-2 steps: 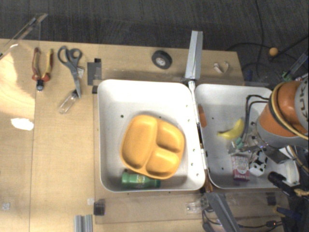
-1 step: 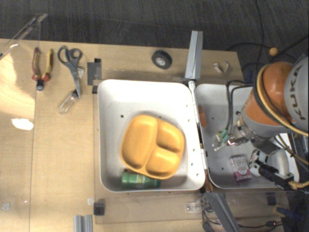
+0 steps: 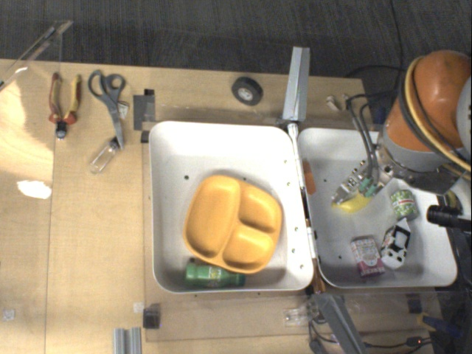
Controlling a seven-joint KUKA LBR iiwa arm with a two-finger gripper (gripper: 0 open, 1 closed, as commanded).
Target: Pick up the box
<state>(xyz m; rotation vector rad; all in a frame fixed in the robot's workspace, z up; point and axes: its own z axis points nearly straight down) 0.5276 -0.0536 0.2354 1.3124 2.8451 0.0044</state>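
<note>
- Closest to the lens: grey arm with its orange band, bulking in from the right above the right bin.
- Down on that bin's floor, a small pinkish box, lying flat near the front wall, left of the bin's middle.
- Well apart from the hand: box toward the front wall, hand nearer the middle of the bin and slightly to the left of the box.
- Width of the hand's opening: cannot tell from this angle.
- Right under the hand, a yellow-green item; contact between the two unclear.
- Just right of the box, a black-and-white object, close beside it, possibly touching.
- Farther back and to the right, a green-labelled can, apart from the box.
- Across the divider, the left bin: yellow divided tray sitting askew, green bottle lying on its side along the front wall, partly under the tray's edge.
- Out on the bench, behind and left of the bins: scissors, red-handled pliers, roll of black tape.
</note>
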